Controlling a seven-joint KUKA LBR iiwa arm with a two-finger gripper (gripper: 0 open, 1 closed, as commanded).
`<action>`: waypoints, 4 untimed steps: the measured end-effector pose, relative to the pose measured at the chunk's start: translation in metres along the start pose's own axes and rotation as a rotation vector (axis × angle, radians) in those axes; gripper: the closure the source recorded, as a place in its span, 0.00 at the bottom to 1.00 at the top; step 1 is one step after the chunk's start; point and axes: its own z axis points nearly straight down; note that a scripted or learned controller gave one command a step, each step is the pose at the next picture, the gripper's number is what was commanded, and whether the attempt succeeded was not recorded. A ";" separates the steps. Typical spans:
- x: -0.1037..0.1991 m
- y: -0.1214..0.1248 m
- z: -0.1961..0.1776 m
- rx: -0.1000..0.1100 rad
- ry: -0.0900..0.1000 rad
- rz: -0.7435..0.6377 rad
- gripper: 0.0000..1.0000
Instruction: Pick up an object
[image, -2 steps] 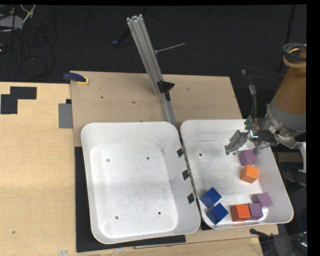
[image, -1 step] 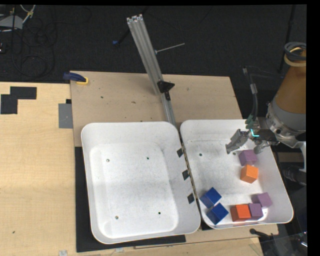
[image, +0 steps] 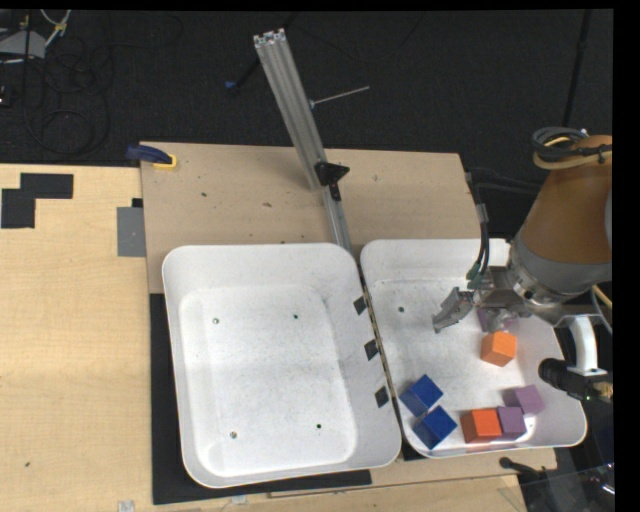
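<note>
Fingers (image: 470, 305) hang spread and hold nothing, over my right bin (image: 420, 270) | orange cube (image: 499, 347) sits just beside me, toward the near rim | I judge a short hop gets me there

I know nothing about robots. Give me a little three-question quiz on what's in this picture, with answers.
1. True or false: the blocks lie in the right bin.
2. How many blue blocks are there?
3. Which block lies nearest the gripper: A) the orange block, B) a blue block, C) the lilac block?

Key: 1 true. 2 two, the second just below the first. 3 A.
</note>
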 end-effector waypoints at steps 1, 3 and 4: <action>0.002 -0.004 0.065 0.002 0.001 0.001 0.00; 0.000 -0.009 0.097 -0.004 0.000 0.011 1.00; 0.000 -0.018 0.051 -0.011 -0.002 0.009 1.00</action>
